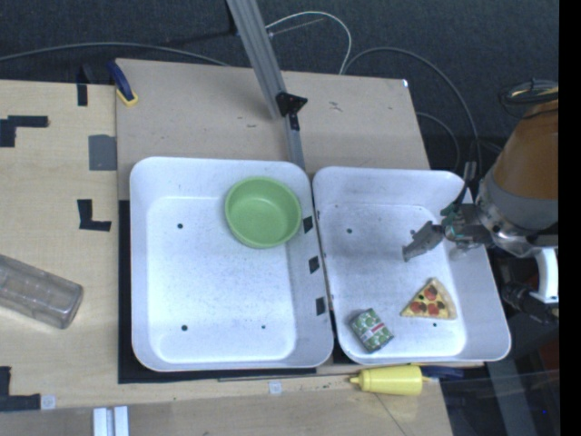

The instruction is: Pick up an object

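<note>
Currently the gripper [419, 242] is hovering over the right bin [381, 189], finger state impossible to tell; the pizza slice [430, 301] is lying just nearer, risking a miss.

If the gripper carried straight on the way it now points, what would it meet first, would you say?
The gripper points left and slightly down, so probably bare floor of the right bin; the pizza slice lies off that line. Depth is unclear.

open floor across right bin [363, 198] upper half, pizza slice [430, 300] and green packet [371, 329] crowd its near edge
</note>
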